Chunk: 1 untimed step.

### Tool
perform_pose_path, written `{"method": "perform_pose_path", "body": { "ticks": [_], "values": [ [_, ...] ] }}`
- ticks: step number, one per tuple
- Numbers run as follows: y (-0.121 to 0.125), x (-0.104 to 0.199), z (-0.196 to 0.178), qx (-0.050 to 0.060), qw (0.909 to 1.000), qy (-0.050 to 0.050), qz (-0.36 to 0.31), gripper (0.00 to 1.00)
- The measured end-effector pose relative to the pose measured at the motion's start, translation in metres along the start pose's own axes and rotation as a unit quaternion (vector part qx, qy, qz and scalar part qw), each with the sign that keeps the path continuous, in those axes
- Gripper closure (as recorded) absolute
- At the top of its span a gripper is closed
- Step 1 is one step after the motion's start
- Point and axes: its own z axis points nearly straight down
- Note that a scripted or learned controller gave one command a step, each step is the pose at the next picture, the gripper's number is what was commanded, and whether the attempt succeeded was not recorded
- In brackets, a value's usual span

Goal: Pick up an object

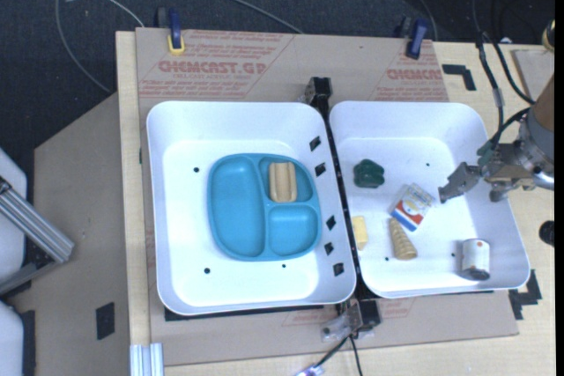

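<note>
Gripper (476, 182) hangs open over the right bin (441, 123), nothing between its fingers; packet (410, 211) at its 8 o'clock, roll (474, 258) at 6

Our grey arm (548, 114) and its dark two-finger gripper (478, 185)

We see only the end of our arm at the right edge of the camera view: a rounded grey body with a tan-orange patch on its upper part, blurred enough that we cannot make out screws or markings. Below it sits a paler grey wrist section, from which dark grey metal linkages branch out. Two angular, dark fingers (457, 182) project from this block, their surfaces dull and blocky. Thin black cables (490, 75) loop down toward the wrist from above, one curving along the arm's side.
</note>
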Motion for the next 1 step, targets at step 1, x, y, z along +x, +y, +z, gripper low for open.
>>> {"method": "perform_pose_path", "body": {
  "ticks": [1],
  "values": [
    [0.0025,0.0003,-0.0056,-0.006,1.0,-0.001,-0.002,0.0]
  ]
}}
